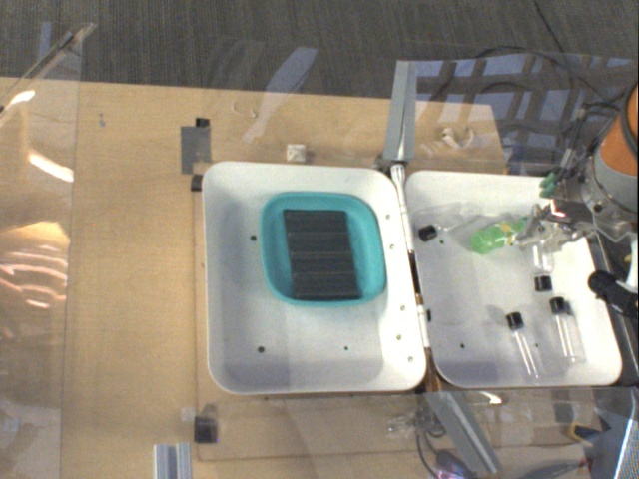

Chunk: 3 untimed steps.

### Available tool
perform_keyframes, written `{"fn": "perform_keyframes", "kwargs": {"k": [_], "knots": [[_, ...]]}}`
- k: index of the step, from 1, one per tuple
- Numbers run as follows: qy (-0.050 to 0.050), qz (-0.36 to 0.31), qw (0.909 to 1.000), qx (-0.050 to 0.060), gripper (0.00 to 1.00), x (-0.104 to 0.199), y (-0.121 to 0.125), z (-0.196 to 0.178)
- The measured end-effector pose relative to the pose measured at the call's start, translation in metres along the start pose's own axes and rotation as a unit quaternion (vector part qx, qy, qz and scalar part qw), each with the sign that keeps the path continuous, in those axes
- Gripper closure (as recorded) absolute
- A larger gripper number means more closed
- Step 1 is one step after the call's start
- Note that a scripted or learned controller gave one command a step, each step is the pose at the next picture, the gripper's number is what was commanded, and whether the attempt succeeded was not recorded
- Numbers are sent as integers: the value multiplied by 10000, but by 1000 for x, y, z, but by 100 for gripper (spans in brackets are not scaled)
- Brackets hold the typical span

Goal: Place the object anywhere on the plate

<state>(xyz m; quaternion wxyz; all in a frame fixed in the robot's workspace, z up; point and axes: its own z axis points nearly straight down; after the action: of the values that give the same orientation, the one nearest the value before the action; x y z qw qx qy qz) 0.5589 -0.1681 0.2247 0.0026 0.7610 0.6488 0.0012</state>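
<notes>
Teal plate (371,257) holds a dark ridged block (320,254) in left bin (232,297).

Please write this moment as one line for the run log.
gripper: over right white bin | fingers: unclear | green transparent bottle: lying beside gripper | teal square plate: left white bin, dark ribbed block on it
</notes>
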Motion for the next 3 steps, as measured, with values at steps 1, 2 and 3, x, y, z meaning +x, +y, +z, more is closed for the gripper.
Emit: {"fn": "perform_keyframes", "kwargs": {"k": [1, 2, 3], "knots": [[9, -493, 9988, 12, 100, 49, -14, 58], [11, -1128, 9936, -5, 100, 106, -8, 25], [12, -1125, 9937, -4, 0, 106, -8, 25]]}}
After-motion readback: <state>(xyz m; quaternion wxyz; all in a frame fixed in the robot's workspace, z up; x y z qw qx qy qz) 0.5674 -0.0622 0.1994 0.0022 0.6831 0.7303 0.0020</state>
